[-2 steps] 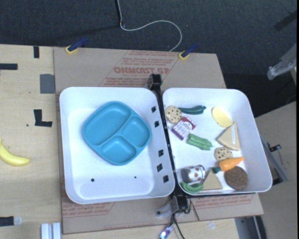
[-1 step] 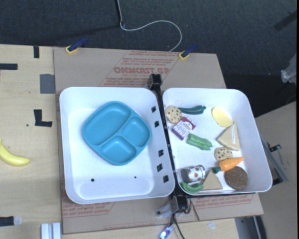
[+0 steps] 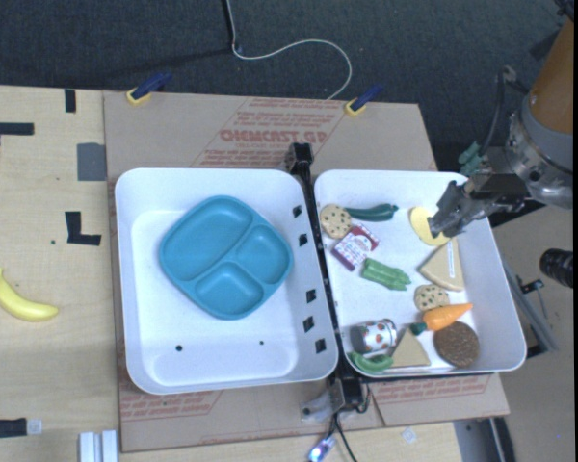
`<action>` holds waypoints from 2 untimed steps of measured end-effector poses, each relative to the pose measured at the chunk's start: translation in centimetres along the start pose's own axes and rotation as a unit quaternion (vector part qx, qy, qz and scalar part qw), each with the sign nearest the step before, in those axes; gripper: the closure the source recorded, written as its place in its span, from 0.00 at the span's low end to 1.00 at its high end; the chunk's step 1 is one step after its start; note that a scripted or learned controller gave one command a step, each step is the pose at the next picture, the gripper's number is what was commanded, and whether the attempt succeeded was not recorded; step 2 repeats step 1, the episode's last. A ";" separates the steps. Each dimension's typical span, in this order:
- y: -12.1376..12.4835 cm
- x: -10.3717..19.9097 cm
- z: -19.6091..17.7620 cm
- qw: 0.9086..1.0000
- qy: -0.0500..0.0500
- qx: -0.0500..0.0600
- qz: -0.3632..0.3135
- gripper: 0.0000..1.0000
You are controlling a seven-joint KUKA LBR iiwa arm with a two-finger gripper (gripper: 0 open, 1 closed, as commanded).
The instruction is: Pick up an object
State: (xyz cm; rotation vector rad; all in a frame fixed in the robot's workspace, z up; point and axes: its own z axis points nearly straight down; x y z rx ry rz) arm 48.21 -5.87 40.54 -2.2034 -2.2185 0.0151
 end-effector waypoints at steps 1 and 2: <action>0.2 10.7 -1.6 1.000 -0.001 -0.008 -0.004 1.00; 0.2 10.7 -1.6 1.000 -0.001 -0.008 -0.004 1.00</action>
